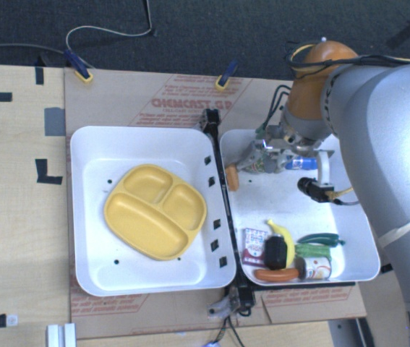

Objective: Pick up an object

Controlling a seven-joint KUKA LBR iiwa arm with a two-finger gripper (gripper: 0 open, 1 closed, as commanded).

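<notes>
On brown cardboard [118, 100] — two white bins [89, 215]; claw [259, 161] grip state unclear.

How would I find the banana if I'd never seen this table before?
Look in the right-hand white bin, at the pile of small things along its near edge. The banana is the curved yellow piece at the top of that pile, above a black object; nothing else there is yellow.
</notes>
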